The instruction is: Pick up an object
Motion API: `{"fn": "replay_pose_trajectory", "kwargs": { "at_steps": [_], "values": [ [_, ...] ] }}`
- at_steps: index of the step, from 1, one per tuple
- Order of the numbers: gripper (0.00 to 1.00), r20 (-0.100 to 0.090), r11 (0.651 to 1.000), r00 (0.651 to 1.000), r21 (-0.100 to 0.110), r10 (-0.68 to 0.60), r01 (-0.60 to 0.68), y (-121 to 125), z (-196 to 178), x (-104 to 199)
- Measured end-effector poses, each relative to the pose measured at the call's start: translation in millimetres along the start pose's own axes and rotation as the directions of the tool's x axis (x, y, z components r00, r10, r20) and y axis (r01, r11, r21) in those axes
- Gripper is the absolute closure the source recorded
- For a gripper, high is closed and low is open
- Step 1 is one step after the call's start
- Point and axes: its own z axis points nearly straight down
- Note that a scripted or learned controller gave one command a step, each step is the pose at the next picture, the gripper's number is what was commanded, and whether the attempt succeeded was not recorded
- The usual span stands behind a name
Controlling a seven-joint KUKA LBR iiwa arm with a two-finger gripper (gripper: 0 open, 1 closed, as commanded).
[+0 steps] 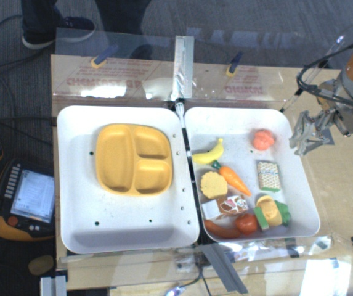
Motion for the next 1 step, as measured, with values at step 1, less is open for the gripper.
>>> {"fn": "replay_pose_trajectory", "kwargs": {
  "at_steps": [1],
  "values": [
    [1.0, -0.003, 0.996, 0.996, -0.001, 0.093, -0.093, -1.4, -34.6, 1.8]
  ]
}}
